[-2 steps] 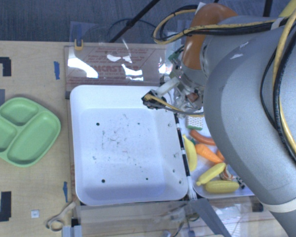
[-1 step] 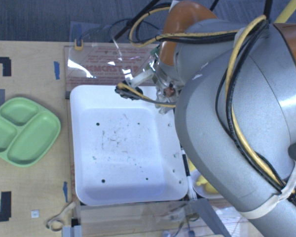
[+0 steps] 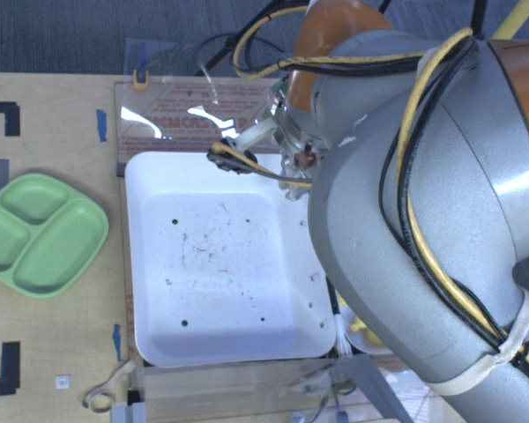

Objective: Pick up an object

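looking for the object: i see nothing pickable in the left bin point(image 3: 150, 263); its floor carries only dark specks and faint scuffs.
likely place of the object: i judge it sits in the right bin point(image 3: 342, 335), of which just a sliver of rim shows under the arm point(image 3: 423, 236).
possible candidate: a small yellow patch point(image 3: 360, 328) sits at that sliver; too little of it shows to tell whether it is an object or part of the cabling.
key relation: anything worth picking lies to the right of the left bin, below the bulk of the arm, so the coming move turns on working down over the right bin, not leftward.
long axis of the object: cannot tell, as no object is seen whole.
gripper: the wrist end point(image 3: 291, 152) hangs over the far right corner of the left bin, near the shared rim between the bins, below the orange band point(image 3: 335, 25).
grip state: i cannot tell whether it is open or closed, and i see nothing held.
object relative to the gripper: my guess is to the near right of the wrist end, but the arm hides that ground.
cables: yellow and black cables point(image 3: 238, 159) loop beside the wrist, over the far rim of the left bin.
surroundings: a green divided plate point(image 3: 44, 236) rests on the wooden bench point(image 3: 53, 113), well apart from the wrist, to the left of the bins; i judge it is no target.
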Motion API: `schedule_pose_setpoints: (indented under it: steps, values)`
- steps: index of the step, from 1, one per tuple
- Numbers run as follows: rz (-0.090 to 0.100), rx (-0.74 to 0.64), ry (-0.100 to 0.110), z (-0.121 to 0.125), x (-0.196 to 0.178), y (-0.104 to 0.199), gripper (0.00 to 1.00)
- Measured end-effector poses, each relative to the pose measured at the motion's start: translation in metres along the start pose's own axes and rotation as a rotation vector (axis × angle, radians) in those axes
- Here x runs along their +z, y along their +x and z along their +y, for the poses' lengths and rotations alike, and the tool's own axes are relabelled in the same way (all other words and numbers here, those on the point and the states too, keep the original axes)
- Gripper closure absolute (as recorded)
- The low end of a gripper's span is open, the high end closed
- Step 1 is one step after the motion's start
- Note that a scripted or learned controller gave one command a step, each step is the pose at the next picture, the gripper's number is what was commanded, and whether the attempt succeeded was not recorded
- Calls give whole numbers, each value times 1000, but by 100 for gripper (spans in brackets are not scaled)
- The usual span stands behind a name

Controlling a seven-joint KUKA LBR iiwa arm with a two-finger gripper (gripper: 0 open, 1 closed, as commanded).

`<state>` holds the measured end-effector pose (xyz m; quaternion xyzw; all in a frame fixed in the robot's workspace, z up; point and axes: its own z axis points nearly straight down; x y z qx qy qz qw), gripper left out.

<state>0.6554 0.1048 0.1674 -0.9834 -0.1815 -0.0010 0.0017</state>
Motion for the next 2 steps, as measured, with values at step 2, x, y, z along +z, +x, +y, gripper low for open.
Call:
schedule_pose_setpoints:
  steps: [2]
  values:
    - [0, 131, -1, -9, -82, 6, 100]
